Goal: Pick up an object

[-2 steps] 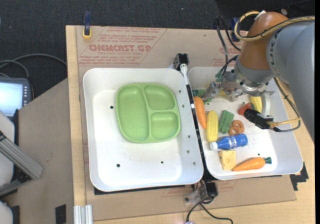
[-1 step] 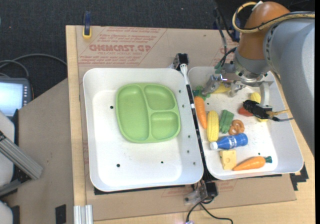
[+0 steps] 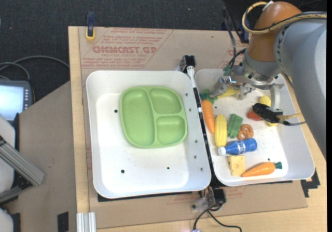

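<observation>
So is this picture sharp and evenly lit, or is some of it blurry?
In the camera view, light is soft and even; the green tray is crisp with faint shadow, the arm, close to the lens, looks soft, and the white bins are bright but not blown out.

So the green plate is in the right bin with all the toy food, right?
Not quite. The camera view shows the green plate alone in the left bin. The toy food, like the blue bottle, is in the right bin.
</observation>
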Motion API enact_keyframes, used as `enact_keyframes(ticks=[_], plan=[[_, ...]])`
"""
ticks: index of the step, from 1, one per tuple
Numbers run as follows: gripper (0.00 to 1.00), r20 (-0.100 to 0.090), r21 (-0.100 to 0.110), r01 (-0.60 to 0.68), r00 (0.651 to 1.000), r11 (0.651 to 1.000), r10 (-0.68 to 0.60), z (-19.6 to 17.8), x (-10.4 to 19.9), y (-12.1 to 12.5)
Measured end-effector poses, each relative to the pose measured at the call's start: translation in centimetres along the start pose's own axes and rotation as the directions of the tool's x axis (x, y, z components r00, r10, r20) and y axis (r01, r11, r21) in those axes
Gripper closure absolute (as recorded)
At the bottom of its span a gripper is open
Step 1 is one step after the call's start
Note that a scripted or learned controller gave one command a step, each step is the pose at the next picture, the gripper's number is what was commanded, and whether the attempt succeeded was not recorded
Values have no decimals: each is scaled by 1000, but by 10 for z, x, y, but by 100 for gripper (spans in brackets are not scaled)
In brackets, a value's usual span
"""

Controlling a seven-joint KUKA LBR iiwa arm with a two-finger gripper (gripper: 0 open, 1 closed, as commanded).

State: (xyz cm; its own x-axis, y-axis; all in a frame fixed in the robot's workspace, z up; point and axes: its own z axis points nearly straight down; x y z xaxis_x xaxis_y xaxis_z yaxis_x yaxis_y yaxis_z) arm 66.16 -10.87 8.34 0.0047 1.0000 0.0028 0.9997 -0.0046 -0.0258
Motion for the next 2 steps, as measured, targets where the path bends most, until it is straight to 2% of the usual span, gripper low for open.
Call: enact_keyframes(ticks=[2], plan=[[0, -1, -1, 0, 1000, 1000, 0, 0, -2, 0]])
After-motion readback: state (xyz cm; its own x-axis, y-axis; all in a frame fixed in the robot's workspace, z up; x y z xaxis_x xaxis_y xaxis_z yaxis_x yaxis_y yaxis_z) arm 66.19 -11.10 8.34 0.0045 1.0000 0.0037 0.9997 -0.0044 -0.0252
